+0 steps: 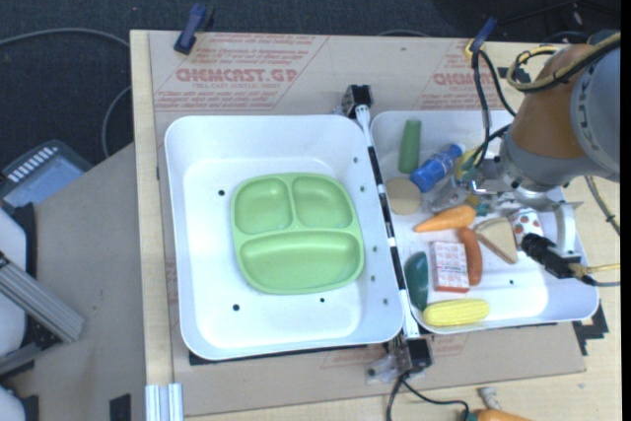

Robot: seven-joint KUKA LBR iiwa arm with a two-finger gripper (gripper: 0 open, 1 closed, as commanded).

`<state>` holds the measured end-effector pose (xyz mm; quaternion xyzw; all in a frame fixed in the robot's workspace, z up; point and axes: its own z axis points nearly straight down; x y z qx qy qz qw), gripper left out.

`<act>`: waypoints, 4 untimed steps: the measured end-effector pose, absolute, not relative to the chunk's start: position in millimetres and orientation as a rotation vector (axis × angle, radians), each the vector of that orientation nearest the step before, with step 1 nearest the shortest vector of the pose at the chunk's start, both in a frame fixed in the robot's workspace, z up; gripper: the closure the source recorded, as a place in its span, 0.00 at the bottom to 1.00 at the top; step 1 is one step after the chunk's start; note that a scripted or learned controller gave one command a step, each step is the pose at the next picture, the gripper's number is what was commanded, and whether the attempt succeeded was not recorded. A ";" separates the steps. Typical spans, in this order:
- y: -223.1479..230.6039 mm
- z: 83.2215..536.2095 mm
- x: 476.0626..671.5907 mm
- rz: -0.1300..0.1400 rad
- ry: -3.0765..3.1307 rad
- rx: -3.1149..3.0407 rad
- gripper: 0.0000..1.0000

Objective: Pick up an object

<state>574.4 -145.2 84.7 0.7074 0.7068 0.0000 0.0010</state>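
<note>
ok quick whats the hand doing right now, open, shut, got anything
hand: cannot tell; it is down in the right bin among the toy food, beside the carrot.

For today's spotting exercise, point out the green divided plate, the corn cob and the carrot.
green divided plate (296,234): camera view, on the ridge between its compartments.
corn cob (455,313): camera view, middle of the yellow cob.
carrot (446,219): camera view, middle of the orange body.

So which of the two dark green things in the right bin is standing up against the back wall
The green cylinder, at the far end of the right bin beside the blue bottle. The other green piece lies near the front, next to the yellow corn.
</note>
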 end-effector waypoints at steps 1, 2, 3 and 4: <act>-144.8 94.6 574.8 0.002 2.218 2.219 1.00; -144.7 94.5 574.7 0.002 2.218 2.220 0.00; -141.1 84.5 546.2 0.000 2.221 2.221 0.00; -135.0 84.2 489.2 -0.001 2.221 2.224 0.00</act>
